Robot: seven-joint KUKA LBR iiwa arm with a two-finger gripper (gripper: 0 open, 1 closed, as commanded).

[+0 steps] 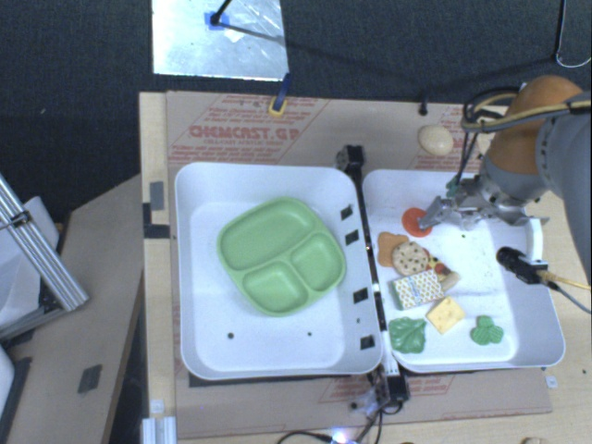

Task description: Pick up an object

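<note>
In the right bin (546, 340) lie several toy foods. A red disc (413, 220) sits near the bin's back left. In front of it are a tan biscuit (391, 245), a chocolate-chip cookie (411, 259), a checked wafer (418, 289), a yellow cheese wedge (446, 315), a green leaf (407, 334) and a green broccoli piece (487, 331). My gripper (437, 213) hangs low over the back of this bin, its tip right beside the red disc's right edge. Nothing shows as held.
The left bin (199, 340) holds a green divided plate (281, 254). A black divider (365, 248) runs between the bins. A pale egg-shaped thing (436, 140) rests on the cardboard behind the right bin. The arm (532, 146) reaches in from the right.
</note>
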